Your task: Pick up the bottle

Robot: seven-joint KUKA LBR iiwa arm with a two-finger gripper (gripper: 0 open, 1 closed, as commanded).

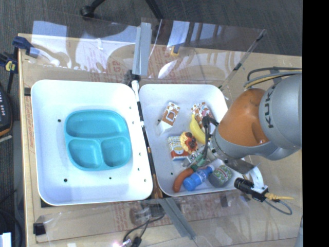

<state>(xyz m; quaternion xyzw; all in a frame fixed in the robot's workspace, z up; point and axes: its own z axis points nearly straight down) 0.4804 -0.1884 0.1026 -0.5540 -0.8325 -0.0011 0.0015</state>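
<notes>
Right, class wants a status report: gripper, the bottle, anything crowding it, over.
Gripper low in right bin, above the clutter. Blue bottle lying flat just below it, not held. Hot dog and can flank it.

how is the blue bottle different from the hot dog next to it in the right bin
The bottle is blue with a lighter, clear-looking end; the hot dog is orange-red all over. The bottle looks thicker, the hot dog slimmer with rounded ends. The bottle lies nearer the arm's tool, the hot dog nearer the bin's front left corner. Both lie on their sides, slanted the same way, close together in the right bin.
</notes>
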